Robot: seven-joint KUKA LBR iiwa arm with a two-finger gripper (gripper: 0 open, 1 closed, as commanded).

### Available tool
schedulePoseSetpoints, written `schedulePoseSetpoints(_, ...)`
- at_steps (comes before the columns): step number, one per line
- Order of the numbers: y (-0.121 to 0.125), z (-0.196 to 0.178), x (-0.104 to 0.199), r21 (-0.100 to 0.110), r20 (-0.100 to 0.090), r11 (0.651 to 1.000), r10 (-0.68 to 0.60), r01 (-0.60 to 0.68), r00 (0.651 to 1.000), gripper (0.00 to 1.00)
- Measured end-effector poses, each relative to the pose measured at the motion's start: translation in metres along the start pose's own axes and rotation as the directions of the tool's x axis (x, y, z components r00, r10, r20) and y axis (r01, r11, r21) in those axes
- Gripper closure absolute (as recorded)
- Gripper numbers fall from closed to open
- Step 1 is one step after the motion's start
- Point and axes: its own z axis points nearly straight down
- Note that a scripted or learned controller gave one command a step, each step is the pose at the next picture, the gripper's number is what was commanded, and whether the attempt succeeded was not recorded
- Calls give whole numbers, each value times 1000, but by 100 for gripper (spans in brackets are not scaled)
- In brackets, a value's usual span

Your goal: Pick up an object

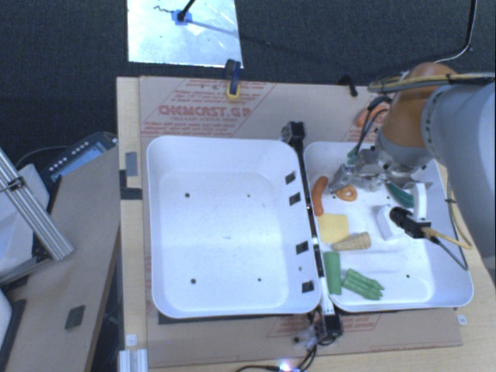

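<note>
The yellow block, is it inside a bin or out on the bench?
Inside. The yellow block lies flat on the floor of the right bin, near its left wall, touching the tan piece.

My arm (457, 118) reads as a fat grey cylinder with an orange band (411, 115) above the wrist. Thin cables loop beside the band, and the gripper (353, 178) is grey metal with teal touches.
</note>
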Motion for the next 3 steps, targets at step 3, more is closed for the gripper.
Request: schedulePoseSetpoints(3, 23, -3, 9, 2, -1, 1000, -1, 1, 1000, 0)
